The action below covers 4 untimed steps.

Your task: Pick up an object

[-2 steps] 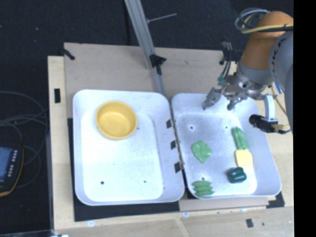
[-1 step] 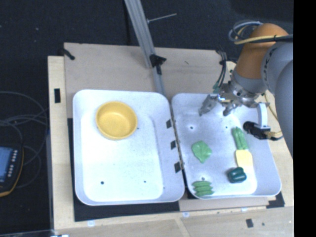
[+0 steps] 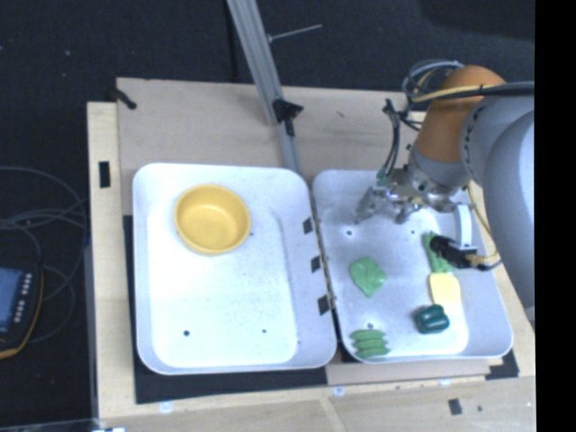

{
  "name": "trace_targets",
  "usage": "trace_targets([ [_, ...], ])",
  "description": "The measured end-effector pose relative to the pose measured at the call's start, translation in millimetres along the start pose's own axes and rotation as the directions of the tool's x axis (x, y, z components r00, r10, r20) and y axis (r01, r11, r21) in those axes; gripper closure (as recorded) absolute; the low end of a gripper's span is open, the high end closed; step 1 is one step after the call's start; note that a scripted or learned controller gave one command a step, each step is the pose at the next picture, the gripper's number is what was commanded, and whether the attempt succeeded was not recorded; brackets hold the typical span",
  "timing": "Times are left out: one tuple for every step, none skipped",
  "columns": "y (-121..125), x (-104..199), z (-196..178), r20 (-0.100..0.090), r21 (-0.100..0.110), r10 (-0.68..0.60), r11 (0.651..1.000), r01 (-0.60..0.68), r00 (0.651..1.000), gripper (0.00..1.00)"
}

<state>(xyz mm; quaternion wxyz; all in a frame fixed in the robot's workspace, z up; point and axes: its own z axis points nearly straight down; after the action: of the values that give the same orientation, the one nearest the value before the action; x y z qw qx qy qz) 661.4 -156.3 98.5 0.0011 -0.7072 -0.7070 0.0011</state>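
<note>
Gripper point(image 3: 382, 203), fingers spread and holding nothing, over right bin point(image 3: 346, 187) far corner; green lump point(image 3: 367, 275) well apart: risk of closing on nothing.

- A grey metal pole point(image 3: 259, 52) slants down from the top edge toward the left bin's point(image 3: 153, 268) far right corner.
- A handheld control pad point(image 3: 16, 306) lies well left of that bin, dark cables point(image 3: 45, 207) trailing behind it.
</note>
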Motion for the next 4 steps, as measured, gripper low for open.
trace_targets([
  [1.5, -0.7, -13.6, 0.001, -0.006, 0.000, 1.000, 0.000, 1.000, 1.00],
  [1.9, -11.6, -67.8, 0.001, -0.009, 0.000, 1.000, 0.000, 1.000, 1.00],
  [2.5, -12.5, -108.7, 0.001, -0.007, 0.000, 1.000, 0.000, 1.000, 1.00],
  [-10.4, 26.9, -118.6, 0.000, -0.005, -0.003, 1.000, 0.003, 1.000, 1.00],
])
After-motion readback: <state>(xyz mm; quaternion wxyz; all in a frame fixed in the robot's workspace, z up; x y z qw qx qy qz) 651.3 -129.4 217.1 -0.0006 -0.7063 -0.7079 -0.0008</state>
